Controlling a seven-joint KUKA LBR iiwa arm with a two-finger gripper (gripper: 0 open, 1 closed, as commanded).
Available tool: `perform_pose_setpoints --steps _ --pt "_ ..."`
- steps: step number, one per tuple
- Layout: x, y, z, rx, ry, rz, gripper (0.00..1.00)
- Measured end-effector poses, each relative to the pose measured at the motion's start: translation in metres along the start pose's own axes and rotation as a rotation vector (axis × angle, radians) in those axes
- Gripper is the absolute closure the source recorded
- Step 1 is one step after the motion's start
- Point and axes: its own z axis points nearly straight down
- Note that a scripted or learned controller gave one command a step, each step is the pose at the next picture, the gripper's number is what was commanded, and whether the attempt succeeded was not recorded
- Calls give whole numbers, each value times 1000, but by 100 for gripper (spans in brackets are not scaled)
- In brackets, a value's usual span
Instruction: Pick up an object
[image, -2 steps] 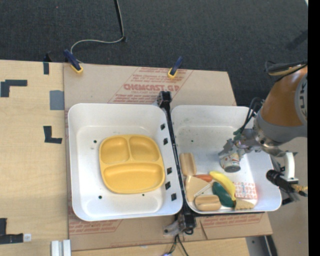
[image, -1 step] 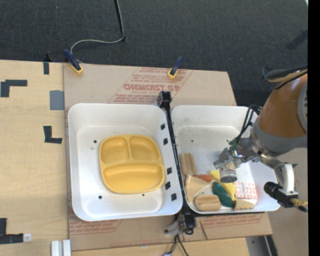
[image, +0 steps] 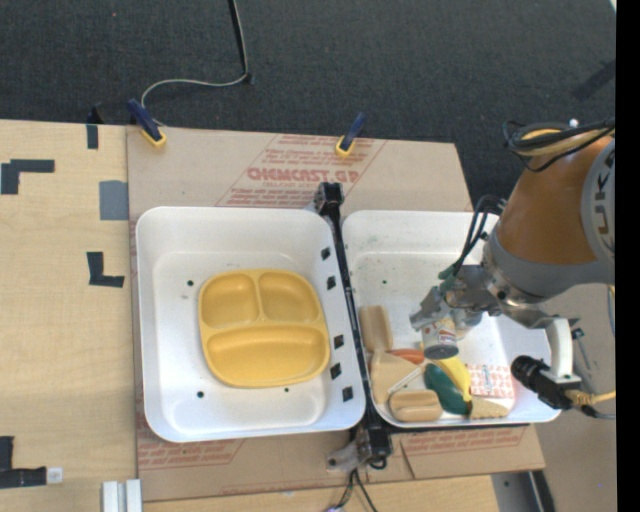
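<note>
Green toy just below pincer

Small toy foods, tan, green, yellow and orange, lie heaped in the right bin's near corner

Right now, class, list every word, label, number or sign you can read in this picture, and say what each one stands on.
"CHEMCAST" in red print, followed by a short group of letters too blurred to read: on the brown cardboard sheet under the bins.
Smaller red print beneath it: too small to read.
Grey letters on the arm, cut off at the picture's edge: not readable.
Red-and-white packet in the right bin: its print is too small to read.
</note>
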Motion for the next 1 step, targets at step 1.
perform_pose_setpoints --steps 1 --pt "42 0 -12 0 0 0 100"
